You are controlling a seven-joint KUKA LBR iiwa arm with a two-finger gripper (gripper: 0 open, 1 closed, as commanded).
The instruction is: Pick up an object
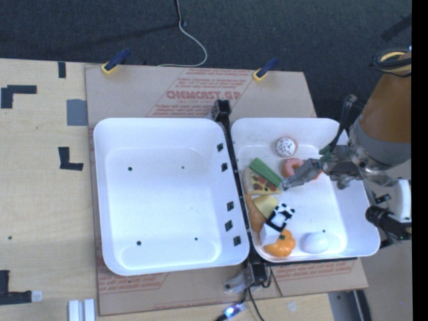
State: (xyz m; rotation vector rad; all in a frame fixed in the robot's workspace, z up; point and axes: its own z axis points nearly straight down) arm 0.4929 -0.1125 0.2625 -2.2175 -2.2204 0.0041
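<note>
**Ana:** Gripper (pixel 292 180) first. It sits right of centre in the frame, low inside the right bin (pixel 348 199), on the arm (pixel 388 112) reaching in from the right edge. Whether it is spread or closed I cannot tell; nothing visibly sits in it.

**Ben:** Then largest down. Why is the left bin (pixel 160 192) bare?

**Ana:** My guess is that it serves as the drop side. Everything to pick lies in the right bin, crowded against the divider at mid-frame. Just beside the tool tip is a pink piece (pixel 290 166). Left of that lies a green block (pixel 265 172) over a yellow piece (pixel 263 201), and below them a black-and-white item (pixel 279 217).

**Ben:** And the smaller ones?

**Ana:** An orange toy (pixel 281 245) and a white oval (pixel 315 242) along the lower wall, and a speckled ball (pixel 286 146) near the upper wall.

**Ben:** Room to move?

**Ana:** The right half of that bin's floor is open, so the arm can approach from there. The heap near the divider is tight: objects touch, and the wall hems them in. The ball and the white oval stand apart and look like easier targets.
</note>
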